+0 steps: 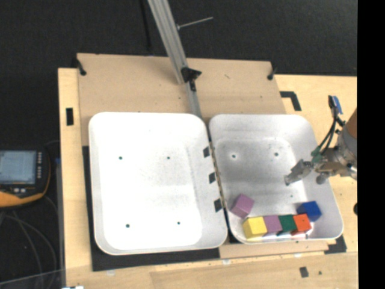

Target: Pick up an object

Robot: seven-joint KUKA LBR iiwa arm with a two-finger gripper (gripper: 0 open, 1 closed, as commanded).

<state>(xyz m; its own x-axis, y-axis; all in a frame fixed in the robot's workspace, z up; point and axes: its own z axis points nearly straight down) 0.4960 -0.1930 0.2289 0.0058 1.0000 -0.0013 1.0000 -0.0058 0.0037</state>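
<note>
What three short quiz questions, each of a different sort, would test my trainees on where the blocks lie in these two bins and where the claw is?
1. True or false: the yellow block lies in the left bin.
2. Multiple choice: which block sits apart from the row along the right bin's near wall? A) green block B) purple block C) orange block
3. Fill in: the claw hangs over the ____ bin.

Key: 1 false; 2 B; 3 right.
</note>
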